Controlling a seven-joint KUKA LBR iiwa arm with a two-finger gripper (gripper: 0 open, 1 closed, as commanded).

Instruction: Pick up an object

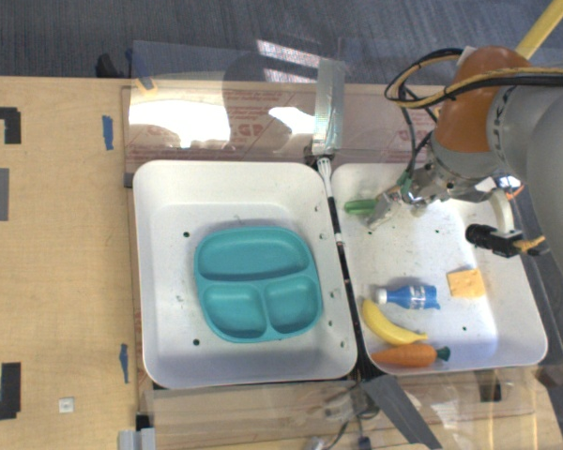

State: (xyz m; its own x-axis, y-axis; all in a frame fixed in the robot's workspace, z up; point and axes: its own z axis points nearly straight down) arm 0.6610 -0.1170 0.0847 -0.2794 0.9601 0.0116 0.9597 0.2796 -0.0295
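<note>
Inside left bin point(159, 251): teal tray point(257, 283).

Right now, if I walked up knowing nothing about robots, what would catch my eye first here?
Probably the teal divided plate, lying alone in the left bin. Next, the grey arm with its orange band, reaching from the right so its hand sits over the right bin's far corner by a small green object. Near that bin's front lie a banana, a carrot and a small blue bottle.
</note>
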